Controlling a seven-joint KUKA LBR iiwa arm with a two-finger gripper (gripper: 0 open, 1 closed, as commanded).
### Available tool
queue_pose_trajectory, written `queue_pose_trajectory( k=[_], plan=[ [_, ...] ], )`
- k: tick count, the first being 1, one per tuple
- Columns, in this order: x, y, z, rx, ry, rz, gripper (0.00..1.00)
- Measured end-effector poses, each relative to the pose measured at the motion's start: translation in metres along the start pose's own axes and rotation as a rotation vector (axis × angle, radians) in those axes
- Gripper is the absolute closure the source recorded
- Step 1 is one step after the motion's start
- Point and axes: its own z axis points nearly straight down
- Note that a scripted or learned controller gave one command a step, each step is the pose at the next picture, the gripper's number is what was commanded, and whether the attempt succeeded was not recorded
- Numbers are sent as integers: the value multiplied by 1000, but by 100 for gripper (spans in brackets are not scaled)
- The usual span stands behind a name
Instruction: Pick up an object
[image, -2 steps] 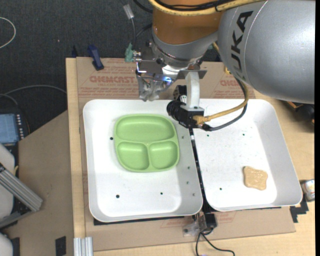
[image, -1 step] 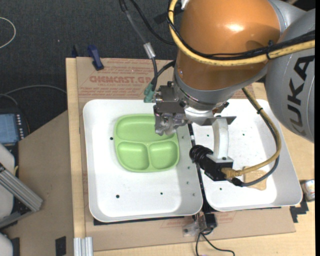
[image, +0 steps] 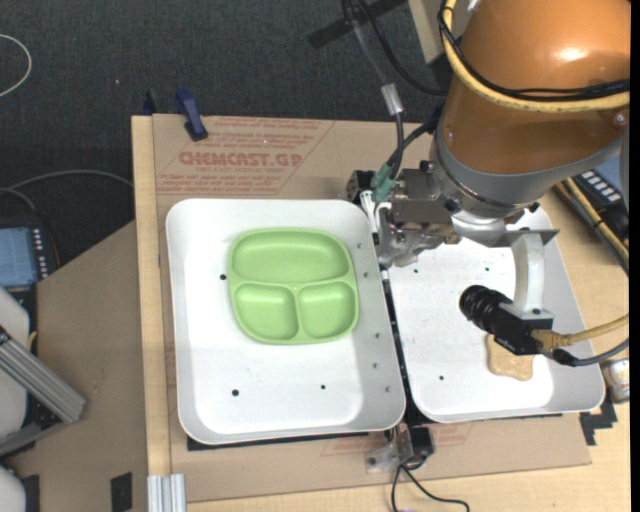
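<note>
Your pincer (image: 403, 238) sits low over the back left corner of the right bin (image: 450, 390), and you cannot tell from this view what state it is in. The green divided plate (image: 294, 285) lies flat in the left bin (image: 200, 380), well apart from it. It looks like light, stiff, smooth plastic, likely slippery; take it by the raised rim or a divider ridge, not the flat floor.
</note>
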Motion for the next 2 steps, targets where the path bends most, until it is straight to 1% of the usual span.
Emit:
queue_pose_trajectory(
  k=[1, 2],
  plan=[
    [90, -1, -37, -7, 6, -18, 100],
    [23, 0, -16, 2, 0, -1, 100]
  ],
)
